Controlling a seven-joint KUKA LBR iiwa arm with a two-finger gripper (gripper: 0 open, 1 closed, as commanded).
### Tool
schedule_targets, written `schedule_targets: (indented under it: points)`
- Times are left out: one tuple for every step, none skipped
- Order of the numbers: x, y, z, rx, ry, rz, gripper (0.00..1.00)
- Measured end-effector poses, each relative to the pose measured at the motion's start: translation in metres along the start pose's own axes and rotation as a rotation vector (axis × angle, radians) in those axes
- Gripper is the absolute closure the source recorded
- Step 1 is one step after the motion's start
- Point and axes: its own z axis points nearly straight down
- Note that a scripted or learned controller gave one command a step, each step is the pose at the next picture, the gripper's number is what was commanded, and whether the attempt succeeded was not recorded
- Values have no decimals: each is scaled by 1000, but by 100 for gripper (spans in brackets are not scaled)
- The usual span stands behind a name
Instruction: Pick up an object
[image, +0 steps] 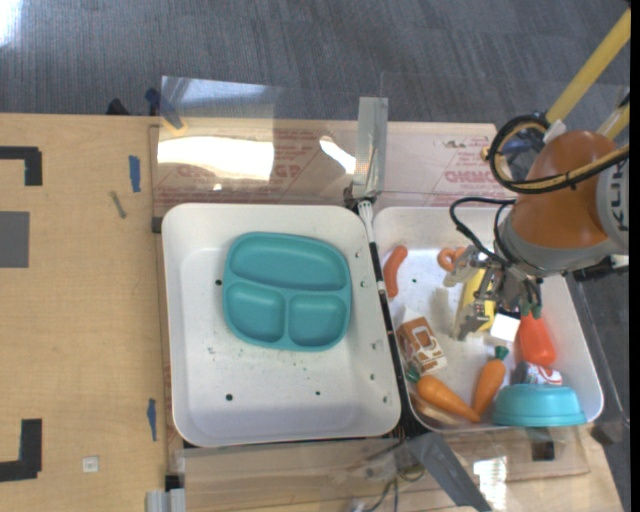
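The task named no one object, so the pickings were the toys heaped in the right bin (588, 372). A carrot (446, 399) lay along the near wall, a second carrot (489, 384) stood slanted just beside it, and a small brown-and-white box (422, 343) sat to their left. A red-orange pepper-like piece (537, 341) rested above a teal bowl (538, 405) in the near right corner. Farther back, a red sausage (394, 271) lay close to the divider between the bins, and a small orange piece (452, 258) sat near it.

And there was the gripper (487, 305), down inside that right bin, low over the middle of the clutter! Its metal fingers (470, 318) pointed downward with yellow and white shapes (497, 322) bunched right against them. Whether the pincer was apart, together or clamped on anything, I couldn't tell; the parts overlapped too much.

Above it, the orange band of the arm (565, 195) bulged in from the right, black cables looping around it.

Over in the left bin (190, 320), a teal divided plate (288, 290) sat alone, three compartments facing up, well apart from the action. Cardboard bench (70, 330) stretched off to the left.
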Motion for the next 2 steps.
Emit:
schedule_targets:
  points:
    - [9, -9, 10, -1, 10, 55, 0]
    - [6, -4, 11, 3, 9, 148, 0]
